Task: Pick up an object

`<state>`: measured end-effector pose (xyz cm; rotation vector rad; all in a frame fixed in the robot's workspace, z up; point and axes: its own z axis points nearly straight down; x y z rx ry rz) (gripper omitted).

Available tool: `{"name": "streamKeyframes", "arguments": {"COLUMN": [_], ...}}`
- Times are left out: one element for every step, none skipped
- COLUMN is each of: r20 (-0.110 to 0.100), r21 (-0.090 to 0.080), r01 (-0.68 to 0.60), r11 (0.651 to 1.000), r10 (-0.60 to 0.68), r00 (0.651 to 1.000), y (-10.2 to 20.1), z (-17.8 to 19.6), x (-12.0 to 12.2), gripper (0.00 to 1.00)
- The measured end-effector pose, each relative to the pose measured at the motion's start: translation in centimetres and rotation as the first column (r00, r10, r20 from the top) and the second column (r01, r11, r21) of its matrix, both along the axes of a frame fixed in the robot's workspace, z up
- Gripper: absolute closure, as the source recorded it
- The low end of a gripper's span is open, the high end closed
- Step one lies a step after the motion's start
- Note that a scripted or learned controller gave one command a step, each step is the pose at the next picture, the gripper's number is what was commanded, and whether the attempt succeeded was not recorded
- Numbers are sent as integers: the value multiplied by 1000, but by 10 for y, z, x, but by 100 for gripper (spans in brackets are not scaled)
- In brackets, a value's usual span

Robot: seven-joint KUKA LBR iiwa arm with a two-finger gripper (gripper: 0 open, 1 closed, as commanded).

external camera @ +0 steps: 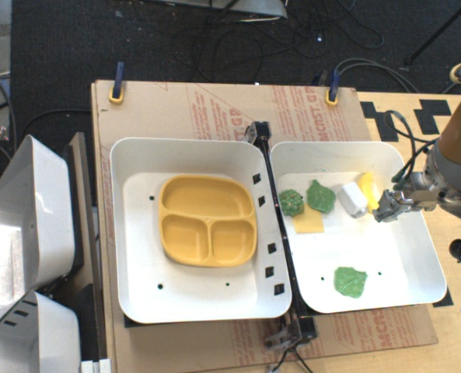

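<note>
Left bin (129, 231): shallow white one, whole rim visible, with a yellow divided tray (208, 220) sitting about in the middle, three compartments.
Divider: a dark strip (275, 208) runs between the two bins; can't really tell what it is.
Right bin (417, 270): white too, and its far right rim is partly covered by the arm.
Green bits: a bumpy green piece (291, 202) and a leafy green piece (320, 196) side by side toward the far left of the right bin, plus another green leafy piece (350, 280) alone near the front edge.
Yellow slice (309, 223): flat, just in front of those two green ones, touching or nearly so.
White block (353, 199): right of the leafy piece, with a yellow object (366, 185) tucked against its far right side, shape hard to read.
Pincer (386, 209): low in the right bin, just right of the white block; too dark and small, can't tell how its tips are set.
Arm (452, 158): cut off at the right edge.
Table (183, 111): brown board under both bins.
</note>
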<state>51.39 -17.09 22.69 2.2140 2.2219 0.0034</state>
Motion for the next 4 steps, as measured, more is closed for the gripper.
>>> {"name": "streamKeyframes", "arguments": {"r20": [-5,-3,-3,-4], "r21": [3,2,2,2], "r01": [-4,-4,-4,-4], "r11": [1000,1000,1000,1000], "r10": [4,4,4,4], "r00": [1000,1000,1000,1000], "y": [54,115,162,210], "z": [-9,-3,-12,-18], "x": [18,35,53,67], "gripper": [100,100,100,100]}}
